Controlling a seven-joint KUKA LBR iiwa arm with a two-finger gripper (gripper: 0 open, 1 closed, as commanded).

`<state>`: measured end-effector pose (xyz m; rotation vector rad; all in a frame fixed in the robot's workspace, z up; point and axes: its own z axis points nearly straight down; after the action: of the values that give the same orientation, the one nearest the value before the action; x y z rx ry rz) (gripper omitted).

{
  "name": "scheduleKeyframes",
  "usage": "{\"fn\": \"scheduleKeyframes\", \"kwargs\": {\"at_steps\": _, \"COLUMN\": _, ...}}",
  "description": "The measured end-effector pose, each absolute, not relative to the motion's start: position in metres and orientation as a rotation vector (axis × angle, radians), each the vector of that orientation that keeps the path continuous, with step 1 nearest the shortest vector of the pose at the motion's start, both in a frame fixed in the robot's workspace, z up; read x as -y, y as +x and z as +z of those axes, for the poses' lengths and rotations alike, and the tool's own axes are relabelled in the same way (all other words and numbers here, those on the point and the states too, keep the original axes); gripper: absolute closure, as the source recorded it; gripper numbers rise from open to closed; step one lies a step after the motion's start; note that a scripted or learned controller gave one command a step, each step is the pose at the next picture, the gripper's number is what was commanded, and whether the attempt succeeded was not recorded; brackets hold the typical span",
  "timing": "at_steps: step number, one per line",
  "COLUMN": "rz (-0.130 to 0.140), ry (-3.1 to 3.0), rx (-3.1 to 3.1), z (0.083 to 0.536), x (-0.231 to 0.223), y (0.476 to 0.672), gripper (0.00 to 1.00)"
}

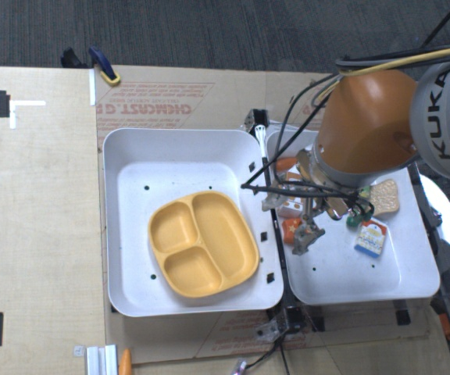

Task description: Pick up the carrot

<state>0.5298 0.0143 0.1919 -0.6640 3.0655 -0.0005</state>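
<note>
Carrot [290, 228]: a small orange-red piece, probably a toy, lying in the right bin [381, 287] close against that bin's left wall, just below a small white-and-red carton [291, 207] and partly screened by the arm's cabling. Judged from its look, it is light, rigid and smooth-skinned, so it should not deform under pressure but may slip or roll; a grasp across its thickest part, with the fingers closing square to its long axis, appears the most secure, though its orientation is hard to read because only part of it is visible. Gripper [306, 239]: low over the bin floor, just beside the carrot on its right and possibly touching it; whether the fingers stand apart or together cannot be told, and nothing is seen between them. Crowding is the main hazard, in this judgement: the bin wall on one side and the carton above leave little room for a finger. Other contents of the right bin include a speckled tan cracker-like piece [385, 197] and a small blue-and-white packet [370, 239], both well clear of the carrot. The left bin [123, 209] holds a yellow divided plate [201, 243].
</note>
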Motion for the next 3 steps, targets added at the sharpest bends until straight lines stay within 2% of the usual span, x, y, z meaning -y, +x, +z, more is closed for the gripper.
{"fn": "scheduleKeyframes", "kwargs": {"at_steps": 1, "rz": 0.001, "ry": -1.373, "rx": -2.822, "z": 0.192, "x": -0.035, "y": 0.49, "gripper": 0.0}}
{"fn": "scheduleKeyframes", "kwargs": {"at_steps": 2, "rz": -0.001, "ry": -1.539, "rx": -2.731, "z": 0.268, "x": 0.006, "y": 0.496, "gripper": 0.0}}
{"fn": "scheduleKeyframes", "kwargs": {"at_steps": 3, "rz": 0.001, "ry": -1.623, "rx": -2.686, "z": 0.192, "x": -0.05, "y": 0.479, "gripper": 0.0}}
